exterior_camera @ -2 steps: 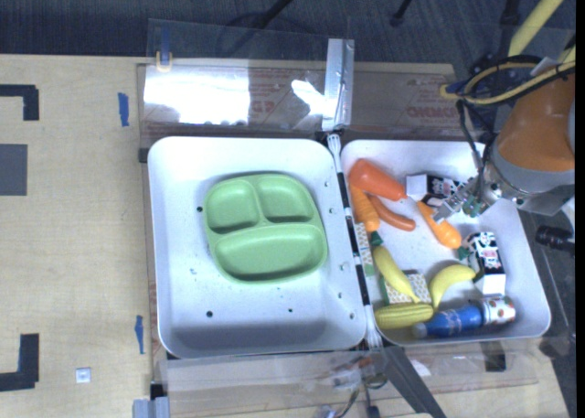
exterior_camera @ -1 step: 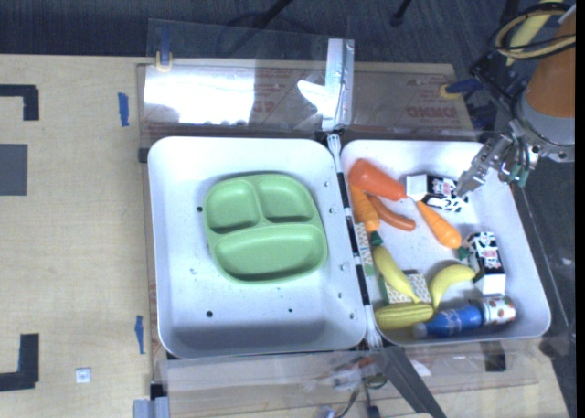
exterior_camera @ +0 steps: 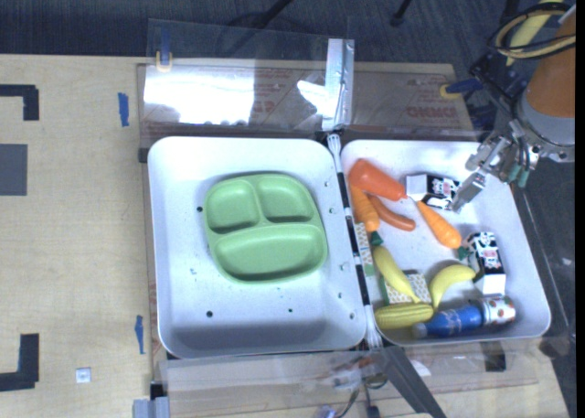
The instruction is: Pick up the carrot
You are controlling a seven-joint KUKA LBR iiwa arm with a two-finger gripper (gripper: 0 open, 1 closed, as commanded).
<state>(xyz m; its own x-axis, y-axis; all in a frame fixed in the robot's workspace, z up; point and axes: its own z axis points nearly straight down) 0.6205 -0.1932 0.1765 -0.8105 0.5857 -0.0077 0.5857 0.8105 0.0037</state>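
- Nearest the camera, along the front edge of the right bin, lie a blue bottle on its side, a corn cob just left of it, and two bananas: one yellow banana running up toward the divider, one curved banana above the bottle.
- Small black-and-white cartons sit near the right wall of that bin; another carton sits toward its back edge.
- Carrot: it lies about mid-bin, a short orange taper with its long axis running diagonally, upper-left to lower-right, free on top of the bin floor and just apart from the cartons.
- Other orange pieces crowd the back-left corner of the right bin: an orange pepper-like piece and a thinner red-orange piece below it; these could be mistaken for the target.
- Left bin carries a green divided plate at its centre.
- Hand: it hangs at the back-right corner of the right bin, fingers pointing down-left; I cannot tell how wide they stand, and nothing shows between them.
- Deciding relation, as I judge it: the carrot lies down and left of the hand, near it, so the move is a short reach toward the bin's middle with the fingers set across the diagonal axis.
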